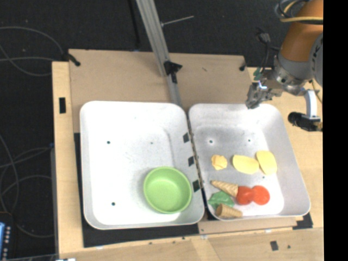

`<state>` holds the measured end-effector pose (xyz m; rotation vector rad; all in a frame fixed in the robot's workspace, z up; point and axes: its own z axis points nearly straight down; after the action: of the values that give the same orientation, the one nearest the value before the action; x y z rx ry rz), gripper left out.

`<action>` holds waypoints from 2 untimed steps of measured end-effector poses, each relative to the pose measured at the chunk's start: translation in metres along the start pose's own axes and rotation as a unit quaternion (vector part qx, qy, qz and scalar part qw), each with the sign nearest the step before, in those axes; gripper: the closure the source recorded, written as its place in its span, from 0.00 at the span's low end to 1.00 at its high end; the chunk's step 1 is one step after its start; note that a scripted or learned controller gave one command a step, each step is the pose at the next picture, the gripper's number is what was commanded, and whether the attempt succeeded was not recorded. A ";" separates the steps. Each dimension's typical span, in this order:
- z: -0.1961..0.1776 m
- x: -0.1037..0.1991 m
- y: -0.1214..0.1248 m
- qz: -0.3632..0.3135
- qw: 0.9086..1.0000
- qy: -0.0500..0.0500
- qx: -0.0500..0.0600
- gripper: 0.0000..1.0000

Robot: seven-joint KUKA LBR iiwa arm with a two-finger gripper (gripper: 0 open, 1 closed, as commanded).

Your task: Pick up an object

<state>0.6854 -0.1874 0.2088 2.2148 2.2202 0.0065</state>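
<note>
Two cones [225, 188], one green bowl [167, 189], three yellow pieces [245, 164]; end effector [254, 101] grip state unclear.

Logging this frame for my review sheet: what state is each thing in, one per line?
gripper: over the right bin's far rim, nothing seen in it.
green bowl: upright in the left bin, near corner.
three yellow pieces: lying in a row in the right bin.
red tomato pieces: lying side by side, touching.
two cones: lying on their sides.
green leaf piece: lying between the cones.
</note>
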 end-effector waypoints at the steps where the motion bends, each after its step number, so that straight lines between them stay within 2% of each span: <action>1: -0.051 -0.001 0.002 -0.002 1.000 0.000 -0.001 1.00; 2: -0.060 0.044 -0.021 -0.002 1.000 0.001 0.002 1.00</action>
<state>0.6638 -0.1439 0.2685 2.2136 2.2275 0.0037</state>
